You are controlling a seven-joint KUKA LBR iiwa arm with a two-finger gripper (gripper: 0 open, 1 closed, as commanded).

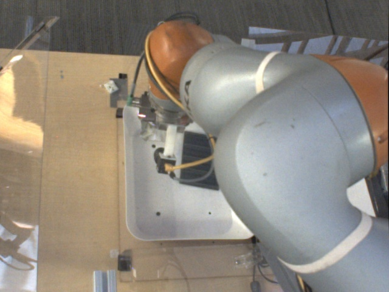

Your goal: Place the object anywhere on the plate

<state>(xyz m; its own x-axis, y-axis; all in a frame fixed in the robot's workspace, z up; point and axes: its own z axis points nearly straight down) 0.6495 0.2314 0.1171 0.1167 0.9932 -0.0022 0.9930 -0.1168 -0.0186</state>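
You see the arm [292, 151] reaching in from the right and covering most of the right half of the view, its grey links and orange band swung low over the bench [73, 163]. Its wrist hangs over the upper part of the white bin [176, 224], and the gripper [164, 157] points down toward the bin floor near the upper left corner.

You cannot tell how the jaws stand — the wrist and its white housing hide them from this slant, so whether they hold anything is not shown.

Just beside the gripper, on its right and partly under the arm, lies a dark, flat, ribbed thing [197, 160] on the bin floor. It looks black or dark grey with fine parallel lines across it, and its right part is hidden by the arm. Whether this is the plate or the object you cannot say from here, and whether it touches the gripper is unclear.

A yellow cable [191, 161] loops from the wrist across that dark thing — it crosses its near edge.

The lower part of the bin shows bare white floor with two small dark dots.
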